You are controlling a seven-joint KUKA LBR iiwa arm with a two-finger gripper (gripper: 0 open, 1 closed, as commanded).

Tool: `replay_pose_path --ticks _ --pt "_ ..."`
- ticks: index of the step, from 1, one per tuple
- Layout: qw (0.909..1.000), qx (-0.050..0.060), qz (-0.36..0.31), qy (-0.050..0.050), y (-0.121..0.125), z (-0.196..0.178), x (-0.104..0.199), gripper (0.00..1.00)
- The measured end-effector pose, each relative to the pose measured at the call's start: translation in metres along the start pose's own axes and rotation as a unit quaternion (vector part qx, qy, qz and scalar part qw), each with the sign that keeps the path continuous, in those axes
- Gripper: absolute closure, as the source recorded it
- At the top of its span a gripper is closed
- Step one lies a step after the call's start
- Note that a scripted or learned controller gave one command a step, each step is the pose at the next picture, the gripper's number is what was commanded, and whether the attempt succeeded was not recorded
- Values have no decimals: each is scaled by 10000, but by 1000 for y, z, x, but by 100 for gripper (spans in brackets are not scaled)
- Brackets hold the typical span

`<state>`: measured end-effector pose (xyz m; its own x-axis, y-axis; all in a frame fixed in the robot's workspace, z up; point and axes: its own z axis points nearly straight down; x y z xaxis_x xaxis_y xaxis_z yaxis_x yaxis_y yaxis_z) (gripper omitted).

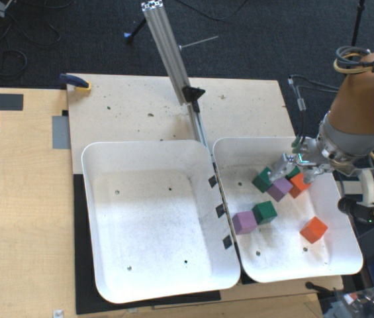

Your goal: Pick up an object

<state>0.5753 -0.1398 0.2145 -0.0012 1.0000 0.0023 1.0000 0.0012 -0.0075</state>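
Observation:
Several small blocks lie in the right bin. A green block, a purple block and an orange block cluster near the bin's upper middle. My gripper hangs low right over this cluster, its tip just above the purple and orange blocks. Lower down, a second purple block touches a second green block. Another orange block sits alone toward the right wall. I see no block between the fingers.
The left bin stands beside the right one, with a divider rail and black clips between them. A slanted aluminium post rises behind the bins. The orange-banded arm enters from the right.

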Motion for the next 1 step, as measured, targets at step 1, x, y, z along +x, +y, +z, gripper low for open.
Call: replay_pose_path --ticks 1 --pt "10000 -22 9 -5 1 -2 -1 0"
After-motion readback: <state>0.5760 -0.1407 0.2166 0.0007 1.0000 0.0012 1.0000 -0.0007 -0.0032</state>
